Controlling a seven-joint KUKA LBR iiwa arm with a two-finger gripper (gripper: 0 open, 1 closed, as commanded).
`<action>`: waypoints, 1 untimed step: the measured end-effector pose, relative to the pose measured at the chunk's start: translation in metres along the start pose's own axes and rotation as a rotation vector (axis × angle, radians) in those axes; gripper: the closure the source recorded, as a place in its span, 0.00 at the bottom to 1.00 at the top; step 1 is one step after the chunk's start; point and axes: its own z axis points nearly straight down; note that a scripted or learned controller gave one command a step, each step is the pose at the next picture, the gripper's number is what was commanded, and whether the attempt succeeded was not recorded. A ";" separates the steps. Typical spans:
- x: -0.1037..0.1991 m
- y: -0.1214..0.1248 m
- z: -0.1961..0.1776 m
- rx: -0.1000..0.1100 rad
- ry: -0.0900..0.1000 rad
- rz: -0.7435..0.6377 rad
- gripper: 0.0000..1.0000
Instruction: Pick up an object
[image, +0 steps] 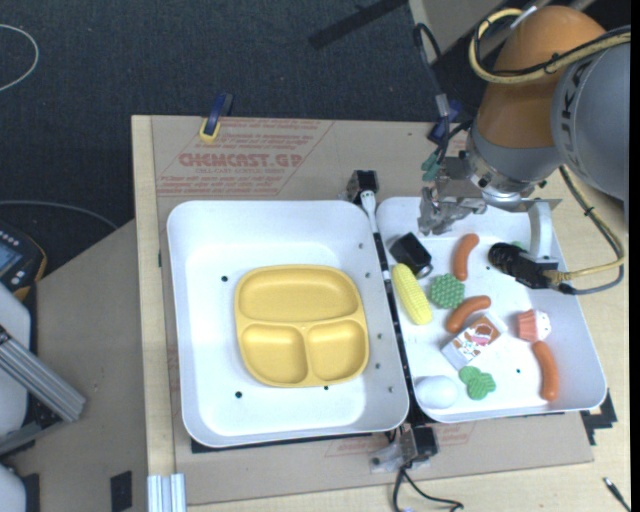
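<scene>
We are hovering gripper (437, 218) over right bin (575, 340), finger state unclear; next, lowering onto black block (410, 252).

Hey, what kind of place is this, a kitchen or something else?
Likely a robotics lab bench, not a kitchen: a robot arm reaches over two white bins, the food looks like toys, and cables run about.

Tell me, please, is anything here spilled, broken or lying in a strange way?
Nothing stands out. The yellow plate lies flat in the left bin. The toy foods, such as the corn and the egg, lie loose in the right bin, all inside its rim. The gripper hovers at that bin's far corner.
</scene>
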 end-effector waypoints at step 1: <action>0.057 0.012 0.013 0.000 -0.002 0.001 1.00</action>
